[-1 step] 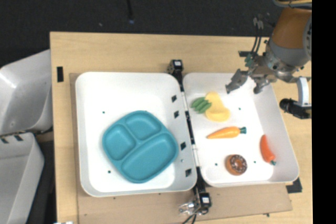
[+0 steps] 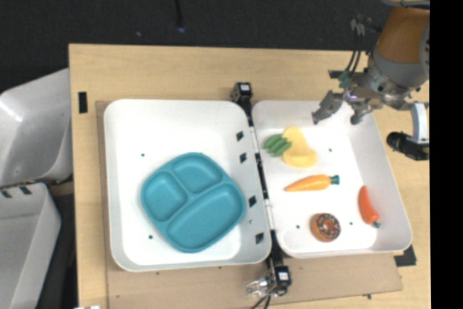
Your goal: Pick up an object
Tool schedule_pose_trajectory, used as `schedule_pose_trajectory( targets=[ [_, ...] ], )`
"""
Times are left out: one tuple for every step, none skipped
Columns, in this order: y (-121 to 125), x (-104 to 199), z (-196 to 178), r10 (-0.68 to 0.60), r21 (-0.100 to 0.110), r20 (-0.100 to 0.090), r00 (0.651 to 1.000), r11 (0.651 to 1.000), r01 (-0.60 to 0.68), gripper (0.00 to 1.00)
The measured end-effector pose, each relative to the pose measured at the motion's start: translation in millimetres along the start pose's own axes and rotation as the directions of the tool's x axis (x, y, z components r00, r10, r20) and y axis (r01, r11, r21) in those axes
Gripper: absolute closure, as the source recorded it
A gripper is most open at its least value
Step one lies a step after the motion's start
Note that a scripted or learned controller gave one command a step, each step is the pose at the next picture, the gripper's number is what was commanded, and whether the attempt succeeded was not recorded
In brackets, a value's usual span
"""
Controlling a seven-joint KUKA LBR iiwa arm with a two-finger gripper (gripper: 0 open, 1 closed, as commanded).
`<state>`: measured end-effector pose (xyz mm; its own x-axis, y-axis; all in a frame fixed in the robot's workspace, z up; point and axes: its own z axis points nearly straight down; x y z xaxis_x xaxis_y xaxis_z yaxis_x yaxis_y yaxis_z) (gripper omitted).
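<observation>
Light wood bench (image 2: 217, 72) fills mid-frame, w/ dark floor across the top and a white unit at the left edge. Two shallow white bins sit side by side on it, touching along a centre seam w/ small black clips.

Left bin (image 2: 123, 155) holds a teal divided plate (image 2: 192, 201), three compartments, lying flat toward the bin's lower middle. Bare white floor runs along the bin's top and left sides.

Right bin (image 2: 362, 242) holds the toy food. Yellow corn w/ green husk (image 2: 291, 147) is upper left of that bin, husk end pointing left toward the seam, long axis roughly horizontal w/ a slight tilt. Orange carrot (image 2: 311, 184) just below it, apart from it; long axis near horizontal, pointed tip left, green stub right. Red chili pepper (image 2: 368, 205) lies near the right wall, long axis close to vertical, green stem at the lower end. Chocolate donut (image 2: 325, 226) sits lower centre, flat, apart from the rest.

Open room: bin's upper right corner and the strip btwn carrot and pepper are bare.

Arm enters from upper right, orange band above grey wrist. Gripper (image 2: 338, 111) hangs over the top edge of the right bin, above and right of the corn, well apart from it. Fingers (image 2: 325, 108) are spread, nothing btwn them.
</observation>
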<state>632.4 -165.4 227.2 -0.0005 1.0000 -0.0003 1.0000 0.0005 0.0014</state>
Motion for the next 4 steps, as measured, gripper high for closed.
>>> schedule_pose_trajectory(
  targets=[
    [-1.9,7.3,47.2,-0.002,0.004,0.001,1.000,1.000,0.002,0.00],
    [-0.8,4.7,109.7,0.000,0.004,0.001,1.000,1.000,0.000,0.00],
    [-0.6,3.5,126.4,0.002,0.002,0.002,1.000,1.000,-0.002,0.00],
    [0.5,2.5,113.8,0.002,-0.002,0.003,1.000,1.000,-0.002,1.00]
  ],
)
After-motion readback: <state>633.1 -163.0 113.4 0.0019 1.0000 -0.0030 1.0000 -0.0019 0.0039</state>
